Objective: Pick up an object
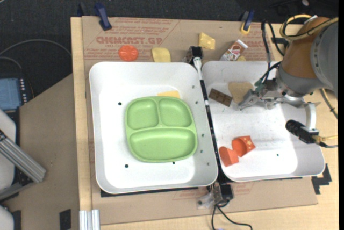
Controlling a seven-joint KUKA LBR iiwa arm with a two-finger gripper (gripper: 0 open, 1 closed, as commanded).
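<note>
arm: grey iiwa reaches in from the right, orange band [301, 57] above the wrist, wrist low over the right bin [279, 167]
gripper [248, 101]: down in the upper-left part of the right bin, metal fingers pointing left; how far open, can't tell, too small and blurred; nothing visibly between the fingers
brown block [220, 96]: flat on the right bin floor, just left of the gripper tip, near the bin's left wall
tan piece [238, 87]: lies by the bin's top edge, right beside the brown block, partly under the gripper
orange toy [236, 149]: lower-left area of the right bin, well apart from the gripper
left bin [107, 94]: holds a green divided plate [160, 129] in its middle; a pale yellow piece [169, 94] pokes out at the plate's top edge
board behind bins: orange round item [128, 53], yellow item [160, 55], yellow wedge [206, 41], small red-white carton [233, 51]
clamps: blue one [102, 16] top-left of the board, another [246, 21] top-right
</note>
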